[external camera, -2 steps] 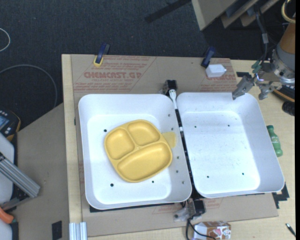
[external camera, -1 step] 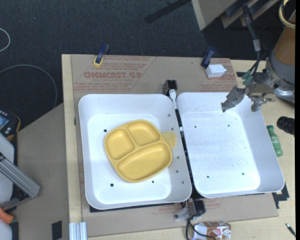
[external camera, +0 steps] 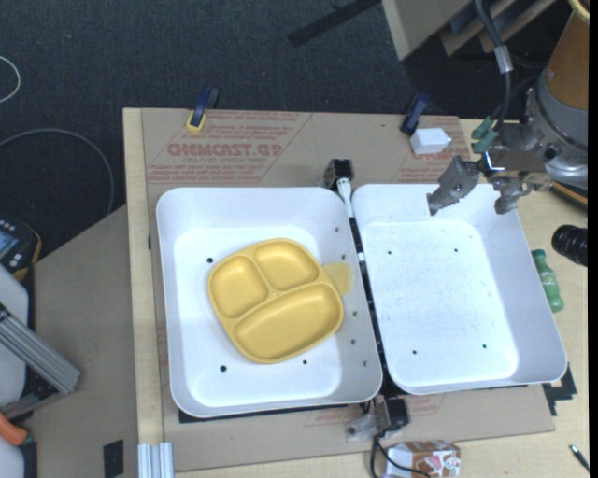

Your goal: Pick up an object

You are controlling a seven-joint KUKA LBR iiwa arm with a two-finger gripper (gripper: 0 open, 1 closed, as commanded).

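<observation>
**Workbench on dark carpet, seen from above**

A tan cardboard-covered bench top [external camera: 280, 140] fills the middle, printed with faded red lettering toward 12 o'clock. Dark speckled carpet [external camera: 84, 65] surrounds it from 9 to 12 o'clock, crossed by a thin pale cable [external camera: 56, 135]. At 1 o'clock stands a beige furniture corner [external camera: 430, 23]. Grey metal rails [external camera: 37, 350] lie at 8 o'clock. Lighting is even and bright.

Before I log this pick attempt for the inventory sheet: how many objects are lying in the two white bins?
1: a yellow divided plate lies in the left bin. The right bin shows bare floor; the gripper hangs over its far edge, holding nothing.
</observation>
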